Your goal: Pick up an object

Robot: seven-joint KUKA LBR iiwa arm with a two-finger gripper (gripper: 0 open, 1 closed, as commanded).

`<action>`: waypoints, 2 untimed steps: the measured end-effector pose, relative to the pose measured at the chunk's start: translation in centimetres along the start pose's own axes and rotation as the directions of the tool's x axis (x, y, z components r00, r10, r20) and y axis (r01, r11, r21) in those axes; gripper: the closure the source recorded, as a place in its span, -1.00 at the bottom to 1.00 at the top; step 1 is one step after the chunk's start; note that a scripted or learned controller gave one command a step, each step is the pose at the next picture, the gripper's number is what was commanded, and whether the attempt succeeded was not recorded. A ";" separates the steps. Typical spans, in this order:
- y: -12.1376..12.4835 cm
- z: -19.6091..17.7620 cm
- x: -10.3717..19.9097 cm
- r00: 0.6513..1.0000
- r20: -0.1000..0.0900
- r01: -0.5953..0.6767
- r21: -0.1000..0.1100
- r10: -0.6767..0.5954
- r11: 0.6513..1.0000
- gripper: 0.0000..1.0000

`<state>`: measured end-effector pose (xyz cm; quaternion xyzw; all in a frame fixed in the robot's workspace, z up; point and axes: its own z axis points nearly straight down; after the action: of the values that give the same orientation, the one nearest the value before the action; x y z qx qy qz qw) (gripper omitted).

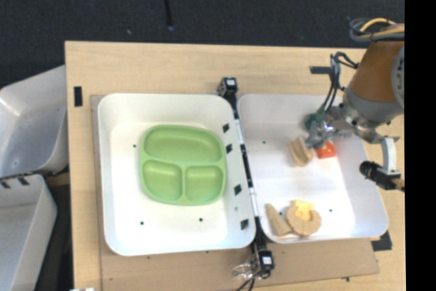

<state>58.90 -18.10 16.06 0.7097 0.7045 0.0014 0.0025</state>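
Camera view puts the grey arm with its orange band [376,75] at the right of the frame, reaching down into the right-hand shallow white bin [272,112]. Its gripper [319,134] sits low over the upper middle of that bin, just beside two small things: a tan, wedge-shaped piece like toy bread [299,150] to its lower left and a small red-orange block [326,150] directly below it. We cannot tell whether the gripper is apart or together; its tip is too small and cluttered to read, and we see nothing clearly between it.

We judge this to be the approach or grasp step of the pick, with the red-orange block or the tan wedge as the likely target. The next move calls for the gripper to settle squarely over one of them, not between the two, then close and lift straight up. Since they lie so near each other, a nudge to one may shove the other aside.

Further down the same bin, near its lower edge, lie a tan slice [276,220] and a round tan-and-yellow piece [304,216], well apart from the gripper. The left-hand white bin [116,215] holds a light green divided plastic plate [182,163]. Both bins rest on the pale wooden desk [204,65], and the divider between them stands clear of the arm's path.
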 end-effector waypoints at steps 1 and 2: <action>0.2 -5.2 -0.2 1.000 0.001 0.008 -0.001 -0.008 1.000 1.00; -1.6 -4.8 4.9 1.000 -0.002 0.012 0.005 -0.012 1.000 1.00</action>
<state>57.31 -13.20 20.86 0.7054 0.7088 0.0002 -0.0002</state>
